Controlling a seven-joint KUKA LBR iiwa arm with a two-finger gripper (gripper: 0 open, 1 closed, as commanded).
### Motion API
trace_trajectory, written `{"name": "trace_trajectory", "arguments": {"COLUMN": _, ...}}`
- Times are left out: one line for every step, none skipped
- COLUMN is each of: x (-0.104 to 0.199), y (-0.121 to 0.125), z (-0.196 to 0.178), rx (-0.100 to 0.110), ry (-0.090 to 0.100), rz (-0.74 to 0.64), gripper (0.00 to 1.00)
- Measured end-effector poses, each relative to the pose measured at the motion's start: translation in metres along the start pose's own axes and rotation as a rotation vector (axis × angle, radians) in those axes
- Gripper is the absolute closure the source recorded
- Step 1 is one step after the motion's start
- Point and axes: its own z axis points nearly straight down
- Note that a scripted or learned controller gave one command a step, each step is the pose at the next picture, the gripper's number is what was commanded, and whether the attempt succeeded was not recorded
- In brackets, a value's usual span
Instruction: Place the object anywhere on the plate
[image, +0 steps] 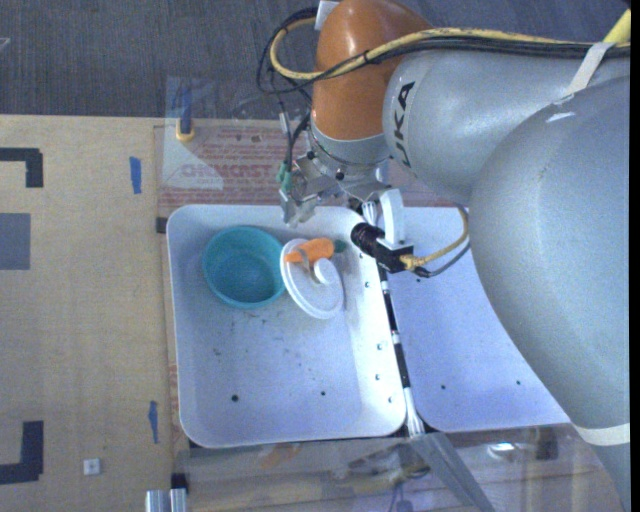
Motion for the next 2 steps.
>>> {"name": "trace_trajectory", "arguments": {"x": 0.0101, "y": 0.0065, "z": -0.1999, "rx": 0.004, "ry": 0.002, "rz": -0.168, "gripper": 1.00}}
{"name": "trace_trajectory", "arguments": {"x": 0.0110, "y": 0.0066, "z": -0.1995, "rx": 0.004, "ry": 0.002, "rz": -0.169, "gripper": 0.00}}
